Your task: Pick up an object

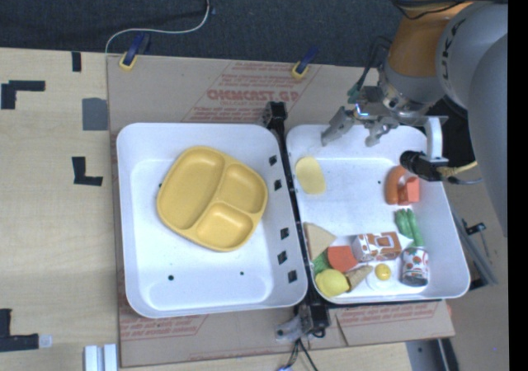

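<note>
Two shallow white bins sit side by side on the bench, and the right bin (459, 255) serves as the landmark here. At its near edge a cluster of toy food crowds the wall: one yellow lemon (332, 282), one red piece (341, 256) just behind it, one tan wedge (318, 237) towards the left bin (132, 196), one small printed carton (378, 244), one round yellow-and-white piece (382, 271) and one printed can (414, 266) in the near right corner. Further back along the right wall lie one green vegetable (407, 222) and one orange-red object (402, 186). One pale yellow piece (310, 175) lies alone near the dividing wall, closest of all to the arm's reach.

In the left bin rests one yellow divided plate (212, 196).

At the far rim of the right bin, the gripper (355, 127) hangs with fingers spread and nothing between them. The step in hand looks like the approach: no object is lifted yet. The next move likely calls for a descent over a chosen item, the isolated pale yellow piece being the easiest target, with fingers straddling it before closing.
</note>
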`<state>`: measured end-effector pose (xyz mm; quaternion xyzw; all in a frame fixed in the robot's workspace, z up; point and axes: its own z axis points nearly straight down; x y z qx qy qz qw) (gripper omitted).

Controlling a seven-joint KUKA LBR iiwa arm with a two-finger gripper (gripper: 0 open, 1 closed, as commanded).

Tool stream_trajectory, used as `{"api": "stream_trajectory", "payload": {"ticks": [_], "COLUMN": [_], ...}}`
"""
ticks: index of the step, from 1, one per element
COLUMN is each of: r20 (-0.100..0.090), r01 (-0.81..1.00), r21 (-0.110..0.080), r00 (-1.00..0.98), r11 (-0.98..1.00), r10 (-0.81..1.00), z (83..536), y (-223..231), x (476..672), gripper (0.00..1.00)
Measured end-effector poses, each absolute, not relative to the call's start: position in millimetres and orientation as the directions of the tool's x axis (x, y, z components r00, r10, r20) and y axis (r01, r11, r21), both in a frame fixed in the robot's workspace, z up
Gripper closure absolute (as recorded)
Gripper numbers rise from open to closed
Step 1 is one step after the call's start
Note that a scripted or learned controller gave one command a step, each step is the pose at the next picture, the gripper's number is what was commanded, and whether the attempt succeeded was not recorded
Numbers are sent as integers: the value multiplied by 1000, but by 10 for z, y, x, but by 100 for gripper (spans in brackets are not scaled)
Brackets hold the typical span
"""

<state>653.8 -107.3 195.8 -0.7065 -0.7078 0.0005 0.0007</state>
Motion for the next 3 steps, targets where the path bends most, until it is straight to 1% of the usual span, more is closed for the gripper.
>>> {"api": "stream_trajectory", "payload": {"ticks": [1, 2, 3], "r20": [-4, 1, -6], "r01": [1000, 1000, 1000], "r21": [-3, -4, 28], "r00": [7, 2, -6], "r11": [-7, -2, 7], "r10": [1000, 1000, 1000], "z": [1746, 1358, 1227], "y": [-2116, -2172, -2183], "x": [6539, 5957, 5857], "gripper": [0, 0, 0]}}
